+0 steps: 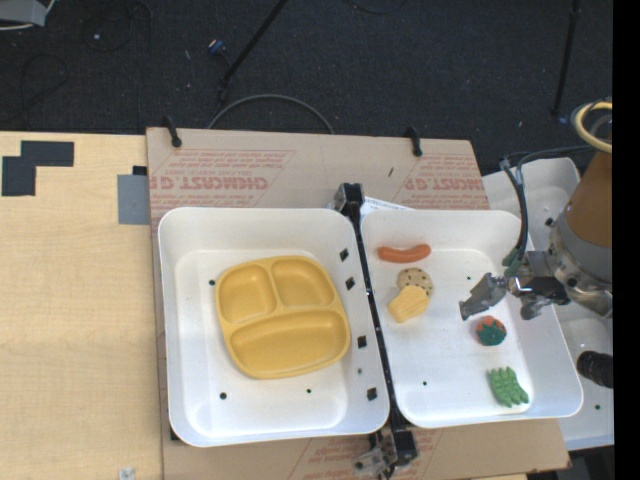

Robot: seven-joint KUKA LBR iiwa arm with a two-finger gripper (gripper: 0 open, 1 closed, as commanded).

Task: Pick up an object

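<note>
My gripper (508,299) hangs over the right bin (545,393), toward its right side, and my arm (592,223) comes in from the right edge of the bench. Two dark fingers (478,298) are spread well apart, one pointing left and the other (535,301) down and to the right, so the jaws stand open with nothing between them. The nearest thing to me is a small round toy in teal with a red patch (490,332). It lies on the bin floor just below the gap between my fingers, slightly toward the front of the bin, and I cannot tell whether either fingertip touches it. To my left, well apart from the fingers, a yellow wedge of cheese (407,305) lies beside a speckled cookie (414,280), the two touching or nearly so. Farther back a sausage (404,253) lies crosswise near the rear wall. Toward the front right corner sits a green leafy piece (508,387), clear of the round toy. The left bin (185,388) holds a yellow divided plate (283,316) with three compartments, lying flat, well away from my gripper on the other side of the black divider (368,318) between the bins.
</note>
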